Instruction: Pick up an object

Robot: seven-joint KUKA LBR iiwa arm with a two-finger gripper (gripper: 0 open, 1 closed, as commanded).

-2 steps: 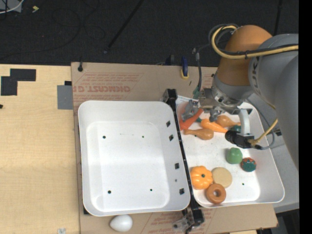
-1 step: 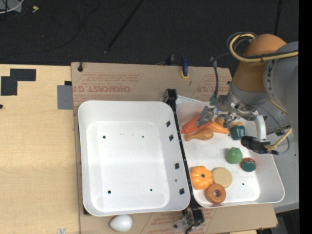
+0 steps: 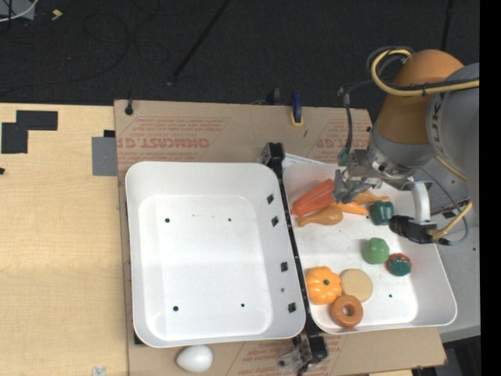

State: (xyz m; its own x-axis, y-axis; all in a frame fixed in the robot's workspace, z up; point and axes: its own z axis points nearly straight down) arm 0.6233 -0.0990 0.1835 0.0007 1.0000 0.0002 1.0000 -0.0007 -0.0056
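Dark floor (image 3: 196, 37) with cables (image 3: 200, 30) lies behind the pale wooden bench (image 3: 55, 249).

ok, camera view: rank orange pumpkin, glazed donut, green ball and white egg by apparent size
1. orange pumpkin
2. white egg and glazed donut, too alike to separate
3. green ball
The egg lies outside the bins, nearer the frame's bottom edge.

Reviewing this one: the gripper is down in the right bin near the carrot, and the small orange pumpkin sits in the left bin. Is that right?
Not quite. The camera view shows the pumpkin in the right bin, near its front edge beside the brown doughnut, not in the left bin. The rest holds: the gripper is down in the right bin near the carrot.
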